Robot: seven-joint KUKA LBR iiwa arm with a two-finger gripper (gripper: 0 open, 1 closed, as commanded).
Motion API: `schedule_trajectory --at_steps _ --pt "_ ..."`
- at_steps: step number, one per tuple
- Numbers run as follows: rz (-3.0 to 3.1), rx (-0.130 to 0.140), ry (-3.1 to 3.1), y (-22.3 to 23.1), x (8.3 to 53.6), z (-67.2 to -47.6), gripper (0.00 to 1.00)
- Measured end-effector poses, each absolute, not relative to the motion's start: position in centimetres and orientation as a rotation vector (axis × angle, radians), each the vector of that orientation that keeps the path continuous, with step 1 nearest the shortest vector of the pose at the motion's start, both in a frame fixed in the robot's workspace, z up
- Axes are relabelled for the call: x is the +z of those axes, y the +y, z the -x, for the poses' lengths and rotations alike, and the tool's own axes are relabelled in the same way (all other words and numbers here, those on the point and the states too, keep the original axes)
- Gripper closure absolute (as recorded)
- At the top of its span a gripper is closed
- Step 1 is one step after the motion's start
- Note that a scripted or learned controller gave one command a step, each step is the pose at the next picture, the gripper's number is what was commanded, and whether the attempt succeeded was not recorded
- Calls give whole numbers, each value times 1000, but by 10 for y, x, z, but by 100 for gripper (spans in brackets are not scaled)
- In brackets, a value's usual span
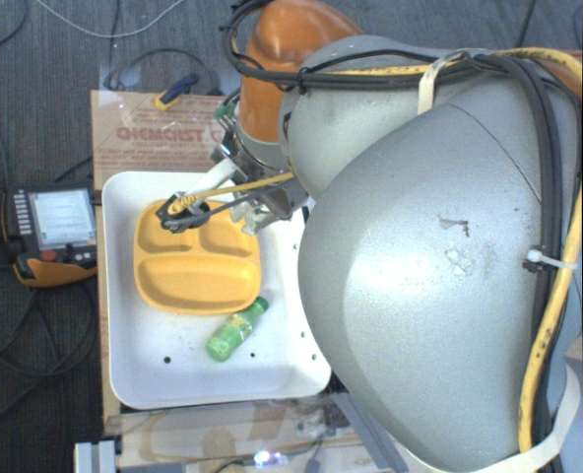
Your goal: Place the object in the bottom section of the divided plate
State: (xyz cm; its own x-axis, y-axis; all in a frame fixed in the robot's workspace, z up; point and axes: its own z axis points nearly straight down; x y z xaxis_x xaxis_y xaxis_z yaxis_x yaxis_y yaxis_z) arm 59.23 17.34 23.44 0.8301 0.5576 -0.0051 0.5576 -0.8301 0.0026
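A yellow divided plate lies in the left white bin, with two small sections at its top and one wide section at its bottom. A green bottle lies on its side on the bin floor, against the plate's lower right rim. My gripper hangs over the plate's upper right corner, below the orange band. The wide bottom section holds nothing that I can see. I see nothing held at the gripper.
The grey arm body covers the whole right half, hiding the right bin. A cardboard sheet with red print lies behind the left bin. A handheld device sits on the floor to the left, among cables.
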Motion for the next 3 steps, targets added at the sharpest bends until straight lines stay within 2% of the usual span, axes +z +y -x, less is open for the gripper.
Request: schedule_trajectory --at_steps 1,2,3 --pt "-2770 -11 1482 202 101 -554 100" --pt "-2782 -135 1557 158 103 -607 100" --pt "-2607 -10 1755 231 193 -530 100"
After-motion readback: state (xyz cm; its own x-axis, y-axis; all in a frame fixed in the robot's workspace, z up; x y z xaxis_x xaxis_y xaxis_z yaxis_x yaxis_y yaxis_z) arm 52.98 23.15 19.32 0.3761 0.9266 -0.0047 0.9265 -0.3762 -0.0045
